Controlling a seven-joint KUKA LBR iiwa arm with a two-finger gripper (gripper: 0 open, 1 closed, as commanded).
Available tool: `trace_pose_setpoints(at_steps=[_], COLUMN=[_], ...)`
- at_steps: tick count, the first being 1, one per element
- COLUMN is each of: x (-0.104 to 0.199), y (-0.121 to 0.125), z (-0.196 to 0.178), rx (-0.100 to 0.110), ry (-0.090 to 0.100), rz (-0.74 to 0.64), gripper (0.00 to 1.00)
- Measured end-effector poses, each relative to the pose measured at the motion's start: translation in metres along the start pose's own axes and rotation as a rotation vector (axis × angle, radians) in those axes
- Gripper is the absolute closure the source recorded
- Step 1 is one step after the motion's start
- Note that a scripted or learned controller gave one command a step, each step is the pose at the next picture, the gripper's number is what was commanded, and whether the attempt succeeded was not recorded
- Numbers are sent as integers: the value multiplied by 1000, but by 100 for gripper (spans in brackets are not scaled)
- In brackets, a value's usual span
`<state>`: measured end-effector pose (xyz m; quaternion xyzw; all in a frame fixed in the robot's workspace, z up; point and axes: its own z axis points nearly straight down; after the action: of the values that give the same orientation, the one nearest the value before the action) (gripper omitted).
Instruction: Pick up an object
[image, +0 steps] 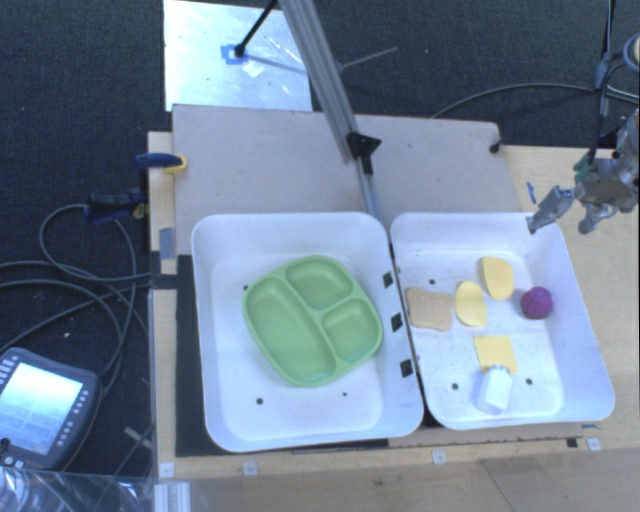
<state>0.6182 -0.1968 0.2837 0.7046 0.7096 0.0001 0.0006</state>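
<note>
While the purple ball (537, 301) sits near the right wall of the right bin (585, 300), the gripper (574, 211) hangs above and just outside that bin's far right corner, fingers spread wide with nothing between them. To the ball's left lie two yellow rounded pieces (496, 276) (471, 303), smooth and waxy-looking, and further left a flat tan slice (430, 309) shaped like bread. Nearer the camera from the ball there's a flat yellow square (494, 350) touching a small white block (494, 390). Nothing lies over the ball; it's apart from its neighbours. Well left of the ball, the left bin (225, 400) carries a glossy green three-section plate (312, 319). Both bins rest on a pale wooden bench (300, 160), with dark carpet beyond and a handheld control pendant (40, 400) on the floor far left.
</note>
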Motion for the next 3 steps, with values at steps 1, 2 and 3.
trace_pose_setpoints(at_steps=[1, 2, 3], x=[0, 4, 8], y=[0, -4, -9], z=[0, 61, 105], rx=[0, 5, 3], ry=[0, 1, 1], rz=[-1, 4, 5], gripper=[0, 0, 0])
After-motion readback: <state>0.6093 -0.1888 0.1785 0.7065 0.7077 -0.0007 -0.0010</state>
